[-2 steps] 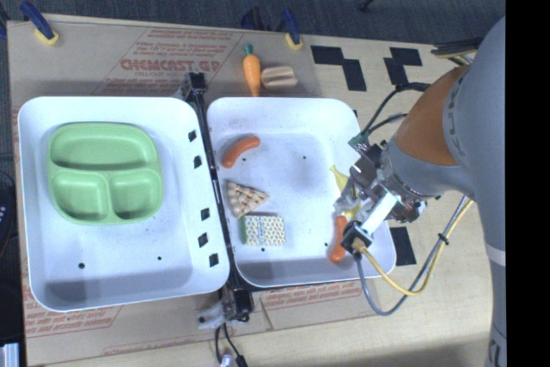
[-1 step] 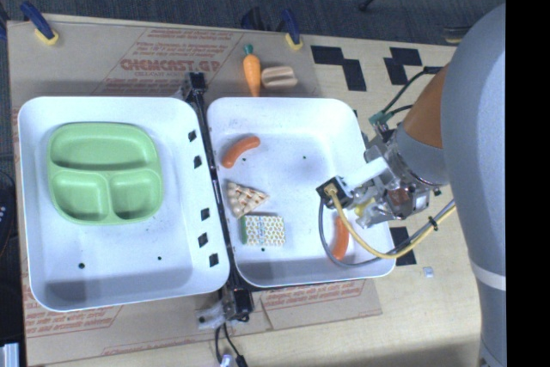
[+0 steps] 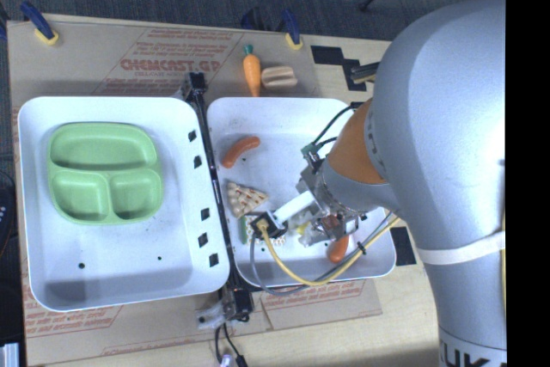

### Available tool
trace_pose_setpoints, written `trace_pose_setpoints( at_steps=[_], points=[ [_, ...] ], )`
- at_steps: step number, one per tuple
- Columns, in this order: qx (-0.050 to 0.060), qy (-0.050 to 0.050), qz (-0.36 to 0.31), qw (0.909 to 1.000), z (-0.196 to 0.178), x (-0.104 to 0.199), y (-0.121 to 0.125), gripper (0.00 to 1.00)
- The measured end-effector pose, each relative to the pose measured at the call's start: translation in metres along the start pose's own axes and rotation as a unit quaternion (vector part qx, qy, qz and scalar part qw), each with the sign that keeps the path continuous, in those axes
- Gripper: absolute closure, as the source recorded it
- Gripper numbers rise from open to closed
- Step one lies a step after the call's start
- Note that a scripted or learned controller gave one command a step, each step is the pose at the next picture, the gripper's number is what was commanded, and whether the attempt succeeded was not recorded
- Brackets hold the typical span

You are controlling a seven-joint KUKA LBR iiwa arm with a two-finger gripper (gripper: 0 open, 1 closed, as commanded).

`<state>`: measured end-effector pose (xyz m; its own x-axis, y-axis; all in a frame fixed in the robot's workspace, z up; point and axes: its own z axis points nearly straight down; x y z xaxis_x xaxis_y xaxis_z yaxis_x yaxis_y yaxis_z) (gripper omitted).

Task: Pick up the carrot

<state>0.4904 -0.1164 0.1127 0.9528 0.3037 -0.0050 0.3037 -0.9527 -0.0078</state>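
**Ana:** Over the right bin (image 3: 284,112) hung the grey arm (image 3: 447,142), bulky enough to cover that bin's whole right side, its orange band just above the wrist. The left bin (image 3: 34,185) held a green divided tray (image 3: 105,172) and nothing else I could make out.

**Ben:** And the carrot?

**Ana:** The carrot (image 3: 251,73) lay outside both bins, on the cardboard (image 3: 172,56) just past the right bin's far rim, green top pointing away, beside a small tan bun-like piece (image 3: 278,78). It was well apart from the gripper (image 3: 331,236), which sat low in the near part of the right bin among cables.

**Ben:** Was the gripper open or closed?

**Ana:** I couldn't tell; the wrist and wiring hid that. A small orange-red piece (image 3: 339,248) lay right by it, but whether it was gripped, I couldn't say.

**Ben:** So which step was this?

**Ana:** I judged it the approach, with no grasp of the carrot made. The next move called for lifting clear of the bin, crossing its far rim, past the sausage (image 3: 241,150) and waffle-like piece (image 3: 247,198), then descending across the carrot's narrow width.
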Motion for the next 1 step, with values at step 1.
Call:
trace_pose_setpoints(
  at_steps=[1],
  points=[
    [-0.002,0.001,-0.140,0.9901,-0.1675,-0.0076,-0.0257,1.00]
  ],
)
